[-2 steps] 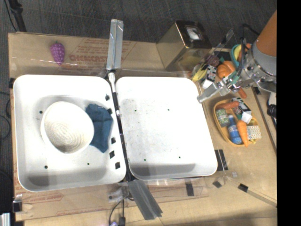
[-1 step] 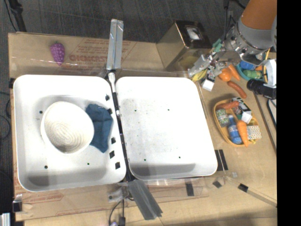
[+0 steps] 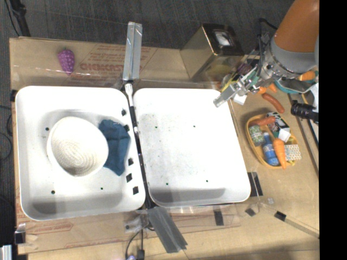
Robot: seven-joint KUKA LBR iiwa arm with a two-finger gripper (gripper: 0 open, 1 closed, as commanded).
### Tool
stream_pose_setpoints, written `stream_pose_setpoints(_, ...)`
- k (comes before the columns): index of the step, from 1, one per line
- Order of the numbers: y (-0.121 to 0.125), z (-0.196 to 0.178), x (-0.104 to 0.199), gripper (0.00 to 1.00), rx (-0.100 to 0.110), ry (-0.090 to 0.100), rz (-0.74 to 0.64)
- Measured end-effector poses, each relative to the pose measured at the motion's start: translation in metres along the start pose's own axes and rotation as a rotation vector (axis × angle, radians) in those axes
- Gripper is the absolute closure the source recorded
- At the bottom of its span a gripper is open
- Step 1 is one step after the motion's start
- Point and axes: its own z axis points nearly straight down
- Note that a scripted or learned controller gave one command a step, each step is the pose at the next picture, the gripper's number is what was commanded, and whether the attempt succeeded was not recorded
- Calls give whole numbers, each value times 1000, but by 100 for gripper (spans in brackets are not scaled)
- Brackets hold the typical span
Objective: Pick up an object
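Camera view puts my claw (image 3: 223,98) at about two o'clock, over the top right corner of the right bin (image 3: 190,145). I cannot tell how it is set, and nothing shows in its grip. My grey arm (image 3: 293,31), with its orange band, runs off toward one o'clock. At three o'clock from the claw, on the bench, sits a yellow dish (image 3: 271,140) of small bits, well apart from both bins. At nine o'clock lies the left bin (image 3: 32,194), holding a white hat (image 3: 77,146) with a blue cloth (image 3: 115,145) touching its right side. At ten o'clock, outside the bins, a purple thing (image 3: 66,60) rests on the cardboard.
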Motion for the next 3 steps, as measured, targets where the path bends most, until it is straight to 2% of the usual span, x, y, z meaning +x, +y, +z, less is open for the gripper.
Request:
stream_pose_setpoints(1,-47,-79,20,0,-5,-6,-159)
stream_pose_setpoints(2,-77,-42,33,0,-2,-3,-501)
stream_pose_setpoints(3,0,-130,0,0,-6,-8,-218)
